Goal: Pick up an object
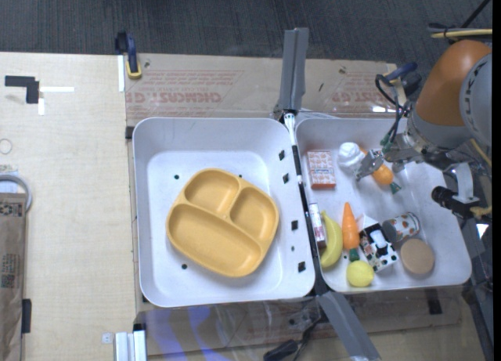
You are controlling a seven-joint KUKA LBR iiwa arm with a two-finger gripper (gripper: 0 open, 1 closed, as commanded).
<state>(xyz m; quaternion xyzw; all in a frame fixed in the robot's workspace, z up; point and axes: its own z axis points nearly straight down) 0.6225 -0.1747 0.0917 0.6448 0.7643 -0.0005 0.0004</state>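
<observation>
The right bin [446,273] holds several small items. An orange ball-like piece [383,174] with a green bit lies near its back. My gripper [371,166] is low over the bin, right against the left side of that orange piece; whether it grips the piece is hidden. A white lump [349,152] and a small red-and-white box [321,169] lie just to its left. Nearer the front are a toy carrot [350,225], a banana [332,243], a lemon [359,274], a black-and-white toy [377,247], a small can [405,225] and a brown disc [417,258].
The left bin [149,195] carries a yellow divided plate [223,222]. A grey divider post [294,70] stands between the bins at the back. The arm's orange band [454,77] and grey links hang over the right bin's far right corner, with cables nearby.
</observation>
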